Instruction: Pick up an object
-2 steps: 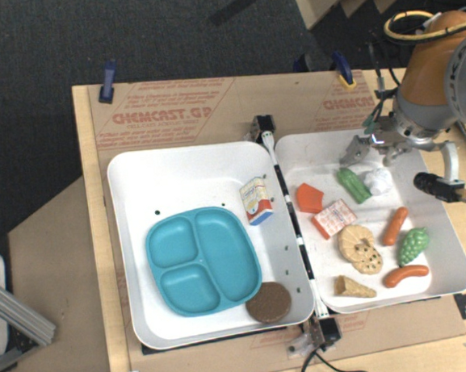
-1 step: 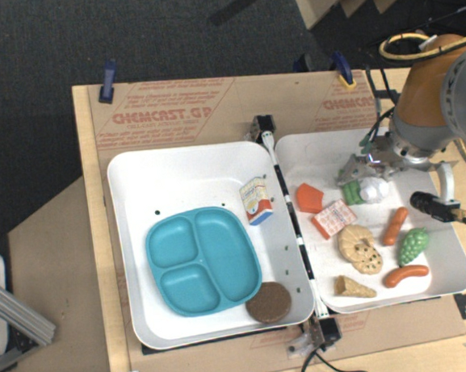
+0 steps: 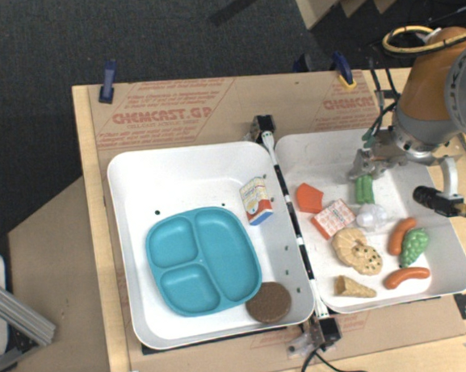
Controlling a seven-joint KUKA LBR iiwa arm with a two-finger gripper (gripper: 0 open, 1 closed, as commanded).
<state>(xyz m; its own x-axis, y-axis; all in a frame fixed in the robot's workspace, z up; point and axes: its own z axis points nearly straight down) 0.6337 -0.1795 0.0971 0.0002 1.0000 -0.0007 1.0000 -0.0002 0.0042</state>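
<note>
My gripper [image 3: 367, 168] hangs over the back of the right bin [image 3: 327, 150], just above a small green object [image 3: 365, 190] that stands right beneath it. Whether it touches that object I cannot tell. Nearby in the same bin lie an orange block [image 3: 308, 196], a red and white packet [image 3: 334, 217], a pale clear lump [image 3: 373, 217], a round cracker [image 3: 358, 251], a carrot [image 3: 402, 235], a green bunch [image 3: 414, 246], a red sausage [image 3: 407, 277] and a tan wedge [image 3: 354, 287].
The left bin [image 3: 135, 181] holds a teal divided plate [image 3: 203, 259], a small carton [image 3: 256, 199] near its right wall and a brown disc [image 3: 269, 302] at the front. A black part [image 3: 439, 200] of the arm juts over the right bin's right side.
</note>
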